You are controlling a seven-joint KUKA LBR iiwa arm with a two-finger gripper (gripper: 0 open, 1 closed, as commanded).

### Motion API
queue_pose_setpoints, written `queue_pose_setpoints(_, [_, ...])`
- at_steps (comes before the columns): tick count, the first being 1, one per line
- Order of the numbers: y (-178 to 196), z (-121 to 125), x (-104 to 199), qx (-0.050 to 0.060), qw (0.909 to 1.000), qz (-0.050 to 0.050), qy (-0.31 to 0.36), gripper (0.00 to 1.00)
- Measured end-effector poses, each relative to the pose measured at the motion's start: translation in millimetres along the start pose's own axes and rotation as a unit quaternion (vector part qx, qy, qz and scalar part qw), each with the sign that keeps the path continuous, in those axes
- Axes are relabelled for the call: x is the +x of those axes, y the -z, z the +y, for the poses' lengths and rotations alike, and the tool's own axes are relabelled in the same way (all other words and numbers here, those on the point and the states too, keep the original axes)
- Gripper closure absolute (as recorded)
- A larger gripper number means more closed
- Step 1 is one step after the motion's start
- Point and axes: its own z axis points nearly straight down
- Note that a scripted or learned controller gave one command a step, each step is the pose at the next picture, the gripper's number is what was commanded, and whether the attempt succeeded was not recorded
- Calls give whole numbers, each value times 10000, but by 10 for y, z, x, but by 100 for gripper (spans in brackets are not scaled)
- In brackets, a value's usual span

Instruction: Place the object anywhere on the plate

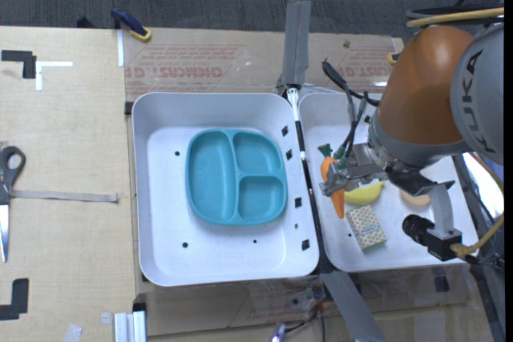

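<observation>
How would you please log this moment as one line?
gripper: right bin, over orange toy carrot | teal three-compartment plate: left bin | placement: not yet done

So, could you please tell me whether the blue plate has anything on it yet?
Empty. All three compartments of the blue plate show bare; the carrot and the yellow item lie in the right bin.
</observation>
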Motion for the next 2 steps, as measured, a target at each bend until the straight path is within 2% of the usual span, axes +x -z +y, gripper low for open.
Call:
queue_pose_setpoints(1, [-75, 789, 532, 3, 9990, 0, -443, 100])
queue_pose_setpoints(2, [-74, 790, 530, 2, 9990, -1, -445, 0])
